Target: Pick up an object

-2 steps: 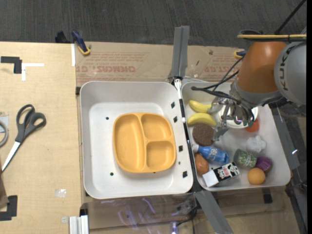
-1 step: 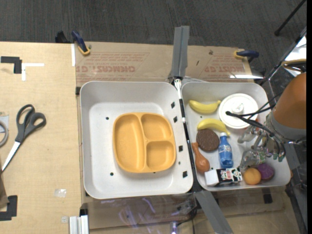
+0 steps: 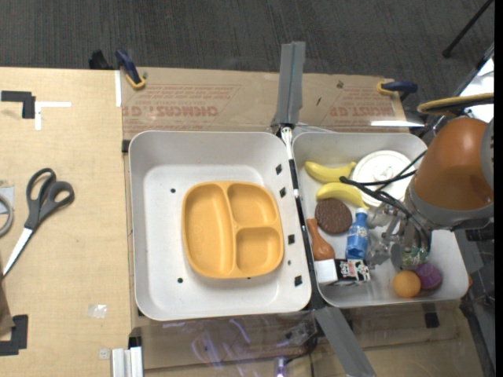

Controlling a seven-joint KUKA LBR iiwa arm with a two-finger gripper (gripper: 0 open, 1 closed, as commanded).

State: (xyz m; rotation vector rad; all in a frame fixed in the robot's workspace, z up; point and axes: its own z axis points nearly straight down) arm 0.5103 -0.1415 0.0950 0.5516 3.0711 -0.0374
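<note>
My gripper (image 3: 391,243) hangs low in the right bin (image 3: 449,287), under the orange-banded wrist (image 3: 456,167). It sits just right of a blue bottle (image 3: 357,236) and above an orange ball (image 3: 406,283) and a purple ball (image 3: 428,276). Also in this bin are two yellow bananas (image 3: 334,181), a white round lid (image 3: 383,167), a brown disc (image 3: 333,216), an orange-brown piece (image 3: 320,242) and a small black-and-white box (image 3: 354,270). Nothing shows as held by the gripper.
The left bin (image 3: 153,210) holds a yellow divided plate (image 3: 233,228). Scissors (image 3: 39,203) lie on the wooden bench at the left. A grey bar (image 3: 290,85) stands behind the seam between the bins. Cables run from the wrist across the lid.
</note>
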